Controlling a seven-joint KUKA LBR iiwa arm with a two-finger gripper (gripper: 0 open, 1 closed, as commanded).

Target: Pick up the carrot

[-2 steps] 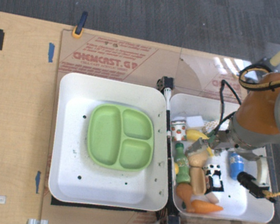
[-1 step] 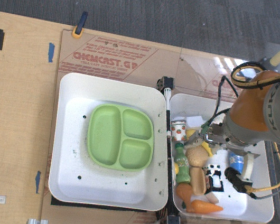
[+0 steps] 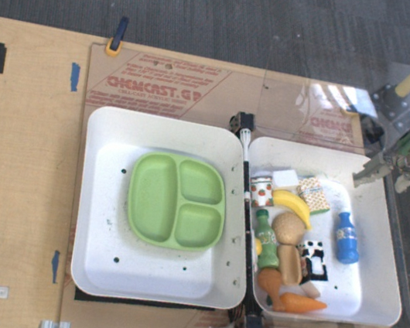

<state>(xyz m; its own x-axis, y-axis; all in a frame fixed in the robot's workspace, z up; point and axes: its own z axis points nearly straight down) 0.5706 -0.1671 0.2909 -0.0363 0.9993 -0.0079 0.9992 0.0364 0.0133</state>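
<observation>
The work surface is a tan wooden bench (image 3: 12, 188) with a printed cardboard sheet (image 3: 156, 84) laid on it and grey floor behind; two shallow white plastic bins sit side by side on the sheet.

**Target object.** The orange tapered toy carrot (image 3: 303, 303) lies on its side at the near edge of the right-hand white bin (image 3: 378, 253), pointed end towards the right. It is smooth, slim and low against the bin floor.

**Adjacent items.** A round orange piece (image 3: 269, 280) touches the carrot's thick end. A tan sausage-shaped bread roll (image 3: 290, 264) lies just behind it, and a black-and-white patterned block (image 3: 315, 260) sits near that. Further back are a brown rounded potato-like item (image 3: 288, 227), a yellow banana (image 3: 293, 205), a green bottle (image 3: 266, 237) and, well apart, a blue bottle (image 3: 347, 238). The left-hand white bin (image 3: 96, 203) holds a light green three-compartment plate (image 3: 178, 202).

**Gripper.** The two-finger gripper (image 3: 388, 170) is at the far right corner of the right bin, well apart from the carrot. Its opening state cannot be determined.

**Failure risks (assessment).**
- The carrot is close to the near bin wall; a descending finger may strike the rim or wall.
- The touching orange piece and the roll behind may be clamped together with the carrot or pushed aside.
- The smooth taper may slip out if gripped near the tip.
</observation>
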